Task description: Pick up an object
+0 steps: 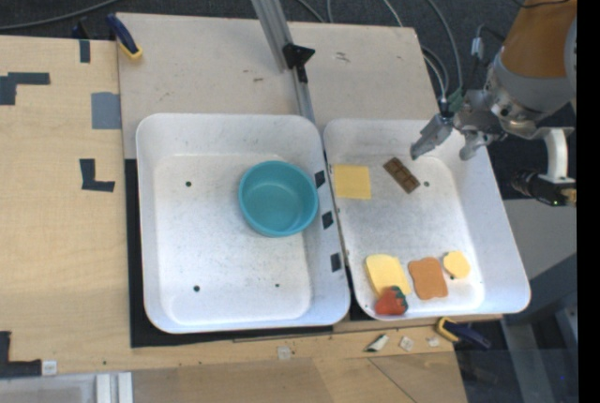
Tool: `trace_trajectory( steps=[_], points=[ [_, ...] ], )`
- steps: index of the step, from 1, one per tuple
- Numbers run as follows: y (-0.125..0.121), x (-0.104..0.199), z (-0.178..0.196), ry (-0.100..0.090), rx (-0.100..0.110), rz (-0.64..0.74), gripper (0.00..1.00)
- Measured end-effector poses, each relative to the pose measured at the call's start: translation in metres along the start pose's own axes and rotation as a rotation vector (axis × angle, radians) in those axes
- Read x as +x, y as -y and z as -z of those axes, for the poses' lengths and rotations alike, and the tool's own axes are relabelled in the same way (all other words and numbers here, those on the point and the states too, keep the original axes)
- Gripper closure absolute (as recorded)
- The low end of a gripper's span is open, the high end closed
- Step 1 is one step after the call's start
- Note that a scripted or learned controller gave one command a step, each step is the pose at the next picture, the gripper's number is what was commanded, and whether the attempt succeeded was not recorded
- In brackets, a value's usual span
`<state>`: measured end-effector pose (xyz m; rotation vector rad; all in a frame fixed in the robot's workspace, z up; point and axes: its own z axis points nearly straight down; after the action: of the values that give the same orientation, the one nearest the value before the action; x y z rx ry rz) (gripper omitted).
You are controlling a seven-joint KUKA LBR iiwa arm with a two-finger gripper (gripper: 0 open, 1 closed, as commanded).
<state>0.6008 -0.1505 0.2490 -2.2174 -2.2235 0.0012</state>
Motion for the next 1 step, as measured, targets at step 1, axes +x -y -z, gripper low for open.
trace_trajectory(
  steps=[1],
  points=[
    [0.0000,0.0000,0.0000,0.000,0.000,0.000,0.00]
  ],
)
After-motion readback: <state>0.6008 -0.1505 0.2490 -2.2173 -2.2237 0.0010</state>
